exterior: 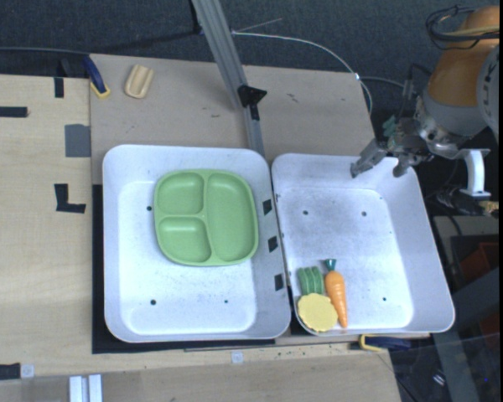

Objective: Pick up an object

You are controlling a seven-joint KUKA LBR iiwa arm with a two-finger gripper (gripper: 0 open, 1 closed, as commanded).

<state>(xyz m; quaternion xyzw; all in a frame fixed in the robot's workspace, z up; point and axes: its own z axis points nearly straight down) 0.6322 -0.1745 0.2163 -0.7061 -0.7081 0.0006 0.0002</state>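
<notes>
Toy carrot and a yellow disc lie at six o'clock in the right bin. Hovering at that bin's one o'clock, the pincer looks spread, holding nothing; it should centre over the carrot before descending.

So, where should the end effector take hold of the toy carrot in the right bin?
Probably mid-body on the carrot, coming straight down with the closing direction across its width. It lies flat, long and narrow, green top toward the bin's middle. The yellow disc touches its left side, so clearance there is tight.
</notes>
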